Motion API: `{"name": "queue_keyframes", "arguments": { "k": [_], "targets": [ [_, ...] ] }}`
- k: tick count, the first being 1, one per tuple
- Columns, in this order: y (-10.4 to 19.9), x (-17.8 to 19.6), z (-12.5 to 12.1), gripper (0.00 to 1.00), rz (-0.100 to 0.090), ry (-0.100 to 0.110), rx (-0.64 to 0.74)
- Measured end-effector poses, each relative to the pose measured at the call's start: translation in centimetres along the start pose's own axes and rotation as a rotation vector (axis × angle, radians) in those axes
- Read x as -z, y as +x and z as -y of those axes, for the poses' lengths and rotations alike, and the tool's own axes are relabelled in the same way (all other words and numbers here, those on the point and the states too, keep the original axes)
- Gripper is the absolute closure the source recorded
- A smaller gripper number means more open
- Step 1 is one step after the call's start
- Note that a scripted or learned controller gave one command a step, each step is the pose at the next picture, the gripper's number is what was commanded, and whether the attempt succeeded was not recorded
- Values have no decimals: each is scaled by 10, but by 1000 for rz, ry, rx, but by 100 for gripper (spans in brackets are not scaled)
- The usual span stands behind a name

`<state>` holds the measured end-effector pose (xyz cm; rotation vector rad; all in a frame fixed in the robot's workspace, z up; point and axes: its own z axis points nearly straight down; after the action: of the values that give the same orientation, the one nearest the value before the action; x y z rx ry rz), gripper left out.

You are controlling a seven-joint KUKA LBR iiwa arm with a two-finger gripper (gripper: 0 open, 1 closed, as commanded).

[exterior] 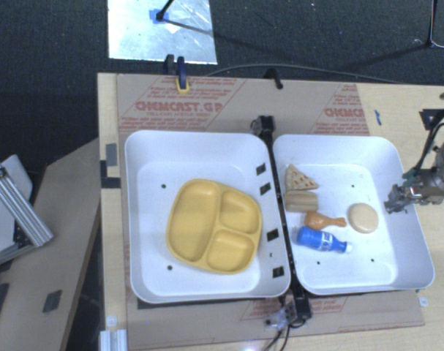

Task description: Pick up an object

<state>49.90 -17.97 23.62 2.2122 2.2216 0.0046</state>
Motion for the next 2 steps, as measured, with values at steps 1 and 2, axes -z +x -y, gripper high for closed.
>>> {"name": "queue_keyframes", "arguments": {
  "k": [1, 2],
  "targets": [
    [52, 9, -7, 100, -3, 2, 6],
    [102, -1, -17, 100, -4, 5, 5]
  ]
}}
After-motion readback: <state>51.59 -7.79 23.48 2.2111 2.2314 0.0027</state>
